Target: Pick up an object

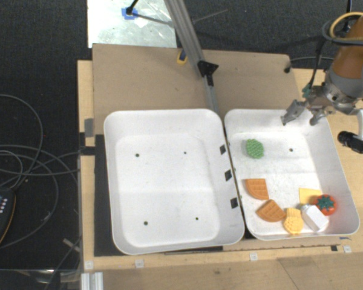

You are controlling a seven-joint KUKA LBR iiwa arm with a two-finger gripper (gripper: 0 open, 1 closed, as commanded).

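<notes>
Camera view — bench (169, 77), perhaps cardboard-topped, dark carpet (30, 41).

Toys (288, 207) in right bin (327, 150), mostly its near part; left bin (121, 180) beside.

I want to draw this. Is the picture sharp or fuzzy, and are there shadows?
Camera view: slightly soft and grainy; even lighting; the left bin looks bright, almost washed out; a faint shadow lies under the tool; the green toy stays clear enough to draw.

A green knobbly piece (254, 148) lies alone mid-bin; two orange wedges (258, 188), yellow pieces (309, 195), a white block (314, 217) and a red-orange item (327, 205) cluster at the near corner.
</notes>
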